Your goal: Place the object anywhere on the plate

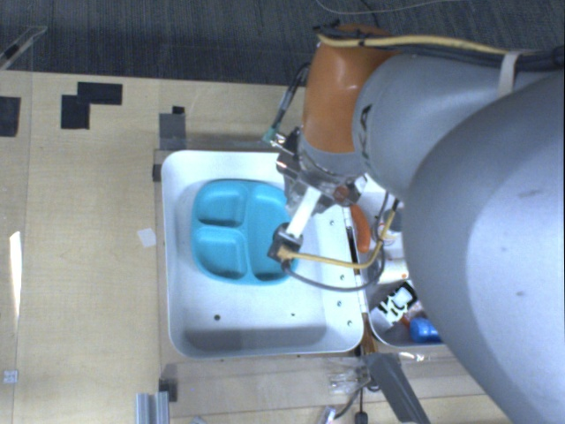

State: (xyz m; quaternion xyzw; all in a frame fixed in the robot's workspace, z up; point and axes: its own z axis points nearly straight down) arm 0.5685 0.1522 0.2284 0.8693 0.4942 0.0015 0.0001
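Note:
A blue plate (231, 230) with three compartments lies in the left white bin (256, 334), towards its far side. My gripper (325, 185) hangs below the orange wrist band, over the plate's right edge and the wall between the two bins. The grey arm covers most of the right bin. An orange, carrot-like object (359, 228) shows just right of the gripper, at the right bin's left edge; I cannot tell whether it is held.
In the visible corner of the right bin (380, 332) lie a black-and-white object (397, 303) and a small blue object (425, 330). Bare white floor of the left bin stretches in front of the plate.

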